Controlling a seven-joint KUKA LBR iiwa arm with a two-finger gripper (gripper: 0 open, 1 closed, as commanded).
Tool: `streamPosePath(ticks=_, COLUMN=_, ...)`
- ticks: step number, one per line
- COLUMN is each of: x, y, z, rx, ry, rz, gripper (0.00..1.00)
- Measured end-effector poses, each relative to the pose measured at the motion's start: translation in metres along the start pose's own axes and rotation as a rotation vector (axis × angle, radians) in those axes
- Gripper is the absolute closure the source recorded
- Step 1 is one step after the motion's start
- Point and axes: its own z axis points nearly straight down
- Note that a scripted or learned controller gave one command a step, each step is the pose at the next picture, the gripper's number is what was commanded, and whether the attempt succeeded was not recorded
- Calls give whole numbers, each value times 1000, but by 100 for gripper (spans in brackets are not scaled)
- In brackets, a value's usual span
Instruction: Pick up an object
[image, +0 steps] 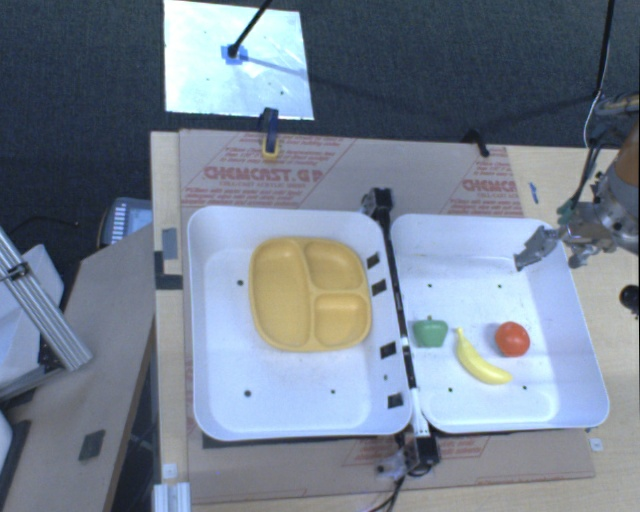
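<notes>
My claw hangs over the far right corner of the right bin, fingers spread apart with nothing between them. Below, near the front, lie a green pepper, a banana (tilted, just beside the pepper) and a red tomato. In the left bin sits a yellow divided plate.

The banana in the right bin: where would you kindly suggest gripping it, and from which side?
Grip the banana across its middle, coming straight down from above. It lies flat and slanted, so close across its narrow width; the tomato and green pepper sit near but apart.
</notes>
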Motion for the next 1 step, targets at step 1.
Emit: streamPosePath(ticks=1, x=1, y=3, z=-7, rx=-12, ry=-3, rz=-3, gripper=0)
